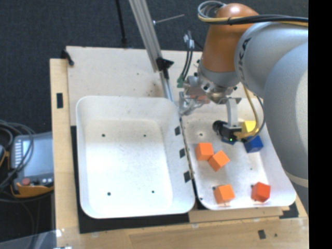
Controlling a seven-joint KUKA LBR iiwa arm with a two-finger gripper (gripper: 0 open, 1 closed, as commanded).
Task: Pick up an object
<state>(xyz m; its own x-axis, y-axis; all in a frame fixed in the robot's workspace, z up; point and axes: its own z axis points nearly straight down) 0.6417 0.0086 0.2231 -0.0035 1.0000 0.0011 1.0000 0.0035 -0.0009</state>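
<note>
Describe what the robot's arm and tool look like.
The arm is fat, rounded and grey, with a glossy orange band above the wrist. A black cable runs over the band's top. The tool is small and metallic, with thin wires above it.

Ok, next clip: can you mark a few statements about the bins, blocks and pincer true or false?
1. Orange blocks lie in the right bin. True.
2. A blue block sits beside a yellow block. True.
3. The pincer hangs over the orange blocks. False: it is at the right bin's far corner, next to the left bin.
4. The blue block lies in the left bin. False: it lies in the right bin.
</note>
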